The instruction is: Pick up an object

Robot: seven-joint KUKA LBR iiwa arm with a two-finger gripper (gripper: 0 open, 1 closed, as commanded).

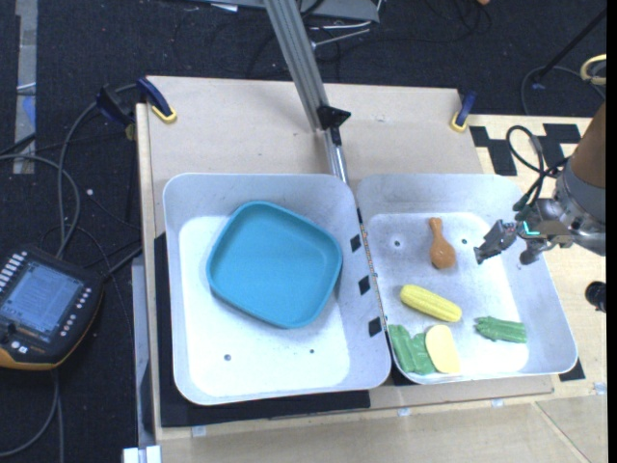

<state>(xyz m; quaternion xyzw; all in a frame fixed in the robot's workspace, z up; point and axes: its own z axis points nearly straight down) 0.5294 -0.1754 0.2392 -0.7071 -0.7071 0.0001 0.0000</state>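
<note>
two shallow white bins sit side by side on a pale wooden bench point(251, 123). the left bin point(193, 355) holds one thing, a blue square plate point(275, 263) with rounded corners, lying flat and turned a little so its corners point toward the bin's walls. it rests in the upper middle of that bin, and bare white floor shows below it.

the right bin point(554, 340) holds several small toy foods. a brown wooden spoon-like piece point(442, 246) lies near the middle of the bin's upper part, its narrow end pointing up. below it a yellow corn cob point(431, 303) lies at a slant. further down, by the bin's lower left wall, a green pea pod point(412, 349) lies just beside a pale yellow slice point(443, 348), the two touching or nearly so. to the right of these, apart from them, a smaller green vegetable point(500, 330) lies on the bin floor.

the arm comes in from the right over the right bin's upper right side. its gripper point(509, 244) is above the bin, to the right of the brown piece and above the smaller green vegetable. its two dark fingers point(494, 238) are spread apart with nothing between them, so it grasps nothing. every object lies loose in its bin.
</note>
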